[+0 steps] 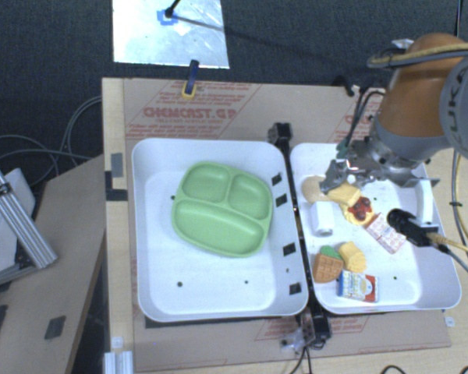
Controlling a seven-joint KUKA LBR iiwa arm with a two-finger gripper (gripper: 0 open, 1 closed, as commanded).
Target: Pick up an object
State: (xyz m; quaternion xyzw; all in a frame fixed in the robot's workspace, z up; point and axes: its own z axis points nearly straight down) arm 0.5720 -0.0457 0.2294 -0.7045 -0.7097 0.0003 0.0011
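Nearest lie a small carton (357,286) and a waffle toy (327,266) in the right bin (437,287). Farther back, the gripper (345,174) hovers over a yellow toy (345,194) (whether it grips anything, I cannot tell). Judged mid-approach; next comes a descent, then a lift.

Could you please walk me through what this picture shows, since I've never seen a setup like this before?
A single camera looks down at a slant on a bench. The grey and orange machine on the right is a robot arm; its gripper hangs low over the right bin, above a yellow toy piece. Whether it holds anything is unclear. That bin also holds toy foods: a waffle, a small carton and a wrapped bar. The left bin holds a green divided plate.
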